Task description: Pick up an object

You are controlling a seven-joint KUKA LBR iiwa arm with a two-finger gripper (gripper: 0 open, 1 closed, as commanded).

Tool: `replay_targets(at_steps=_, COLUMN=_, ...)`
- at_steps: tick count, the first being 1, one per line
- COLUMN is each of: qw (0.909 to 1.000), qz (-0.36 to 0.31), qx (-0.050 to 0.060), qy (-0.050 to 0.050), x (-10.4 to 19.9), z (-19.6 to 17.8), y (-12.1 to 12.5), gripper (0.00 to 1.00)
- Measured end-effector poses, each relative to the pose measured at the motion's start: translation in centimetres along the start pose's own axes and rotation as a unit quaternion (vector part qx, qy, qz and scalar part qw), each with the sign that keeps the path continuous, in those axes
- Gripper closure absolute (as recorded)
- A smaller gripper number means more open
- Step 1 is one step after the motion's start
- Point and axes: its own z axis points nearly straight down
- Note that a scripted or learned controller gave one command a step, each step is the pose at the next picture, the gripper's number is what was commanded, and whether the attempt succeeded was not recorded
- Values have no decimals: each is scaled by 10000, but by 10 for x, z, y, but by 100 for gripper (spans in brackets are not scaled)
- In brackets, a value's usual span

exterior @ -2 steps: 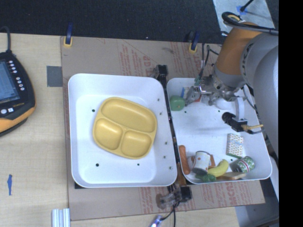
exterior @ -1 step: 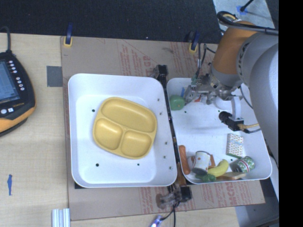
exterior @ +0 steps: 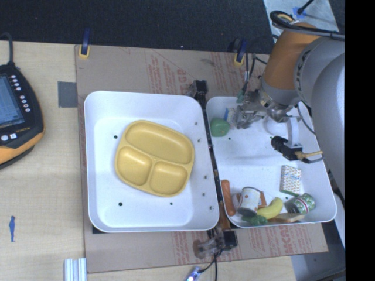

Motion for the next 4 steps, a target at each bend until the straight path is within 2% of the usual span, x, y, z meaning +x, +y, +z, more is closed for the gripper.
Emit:
replay_targets(at_steps=1, qw=10000, qz=-12, qx=-2, qy=49, x=74, z=-89, y=-15, gripper=100)
replay_targets(at_steps=2, qw=10000, qz=-7, qx=11, qy=38, x=58, z=-88, y=-36, gripper=100)
replay_targets(at_steps=3, qw=10000, qz=1, qx=0, qy=40, x=16, z=-88, y=-25, gripper=100)
replay_targets(at_steps=4, qw=10000, qz=-13, qx=17, qy=40, x=46, z=-88, y=-29, gripper=100)
